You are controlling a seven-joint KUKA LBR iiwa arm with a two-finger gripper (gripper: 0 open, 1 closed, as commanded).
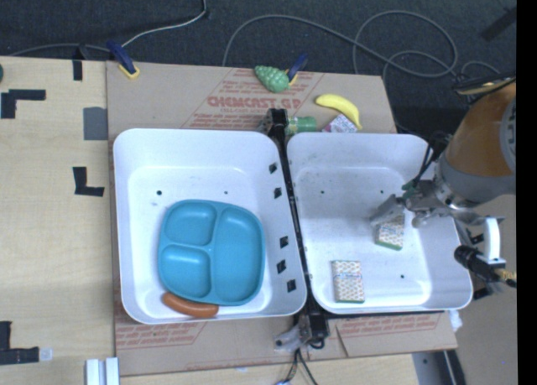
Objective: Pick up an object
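While the gripper [401, 210] is reaching into the right bin [361, 153] from the right, its fingers are spreading apart, one toward the left and one toward the right, directly above a small pale-green block [391, 235]. Nothing is sitting between the fingers, so the block is counting as not yet grasped; it is lying on the bin floor, right of centre, just under the fingertips. Whether the tips are touching it cannot be told.

Also lying in the right bin: a patterned flat packet [347, 281] near the front edge, apart from the block.

Resting in the left bin [134, 157]: a blue divided plate [211, 251], with an orange sausage [190, 305] tucked at its front rim.

Sitting outside on the cardboard behind the bins: a banana [339, 108] and a green toy [272, 78].

Progress, as judged: approach is looking complete; closing on the block and lifting it are remaining.
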